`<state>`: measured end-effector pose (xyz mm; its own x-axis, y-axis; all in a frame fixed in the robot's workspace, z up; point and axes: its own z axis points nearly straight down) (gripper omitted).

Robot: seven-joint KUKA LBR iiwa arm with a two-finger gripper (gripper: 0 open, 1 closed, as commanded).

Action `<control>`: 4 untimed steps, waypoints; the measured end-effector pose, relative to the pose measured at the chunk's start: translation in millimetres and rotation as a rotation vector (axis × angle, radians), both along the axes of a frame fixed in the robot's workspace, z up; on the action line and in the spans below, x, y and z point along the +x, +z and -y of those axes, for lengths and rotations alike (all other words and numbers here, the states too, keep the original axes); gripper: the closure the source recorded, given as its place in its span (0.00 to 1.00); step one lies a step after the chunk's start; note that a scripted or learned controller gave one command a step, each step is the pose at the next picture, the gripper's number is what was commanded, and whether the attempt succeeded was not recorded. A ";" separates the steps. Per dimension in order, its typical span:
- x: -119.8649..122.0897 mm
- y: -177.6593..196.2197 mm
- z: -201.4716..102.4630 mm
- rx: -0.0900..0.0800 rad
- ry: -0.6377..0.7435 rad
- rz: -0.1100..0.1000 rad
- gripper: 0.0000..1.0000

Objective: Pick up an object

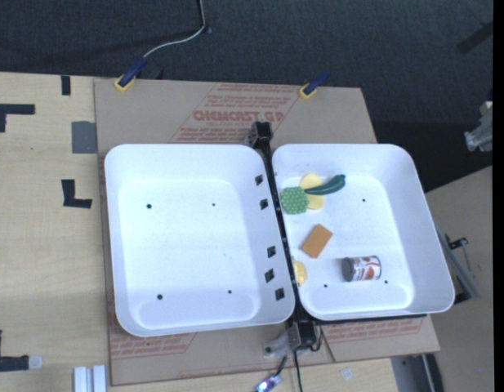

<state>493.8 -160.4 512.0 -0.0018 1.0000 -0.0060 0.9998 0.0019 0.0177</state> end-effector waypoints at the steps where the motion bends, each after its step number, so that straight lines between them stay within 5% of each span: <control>1: -1.1 24.7 67.0 0.002 -0.006 -0.014 1.00; 2: -12.0 -215.1 -25.7 0.012 0.003 -0.036 1.00; 3: -8.7 -117.1 -140.4 0.009 0.012 -0.009 1.00; 4: -9.6 30.8 -133.0 0.005 0.000 0.000 1.00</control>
<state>484.2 -27.4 542.7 -0.0021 1.0000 -0.0007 0.9998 0.0022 0.0179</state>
